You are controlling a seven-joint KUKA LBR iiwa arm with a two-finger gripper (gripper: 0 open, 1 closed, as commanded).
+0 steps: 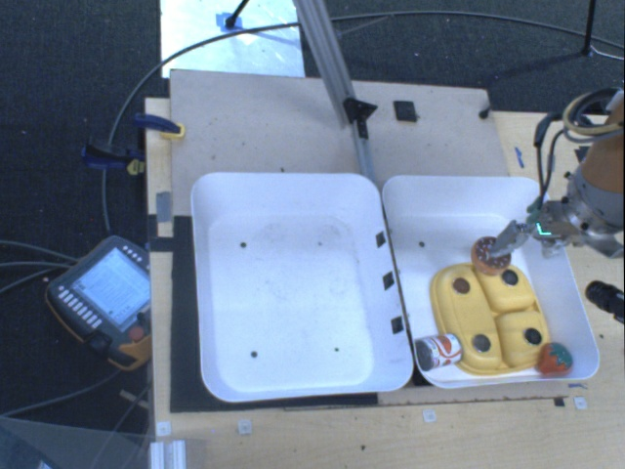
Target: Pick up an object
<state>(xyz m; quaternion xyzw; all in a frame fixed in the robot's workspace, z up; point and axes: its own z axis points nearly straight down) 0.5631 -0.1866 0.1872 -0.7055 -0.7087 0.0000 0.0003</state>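
The claw [500,247] reaches in from the right over the right bin [430,208], its tips at a brown donut [485,254]; whether it grips cannot be told. The donut sits at the far edge of a yellow tray [459,306]. A can [438,351] lies at the tray's near left, a strawberry [556,358] at its near right. The left bin [283,281] adjoins on the surface [293,115].

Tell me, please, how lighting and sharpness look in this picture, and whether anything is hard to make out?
Camera view: even, soft light; the white bins are bright, nearly washed out, with faint shadows; overall slightly soft; the gripper over the donut is too blurred to read; the strawberry and can stay recognisable.
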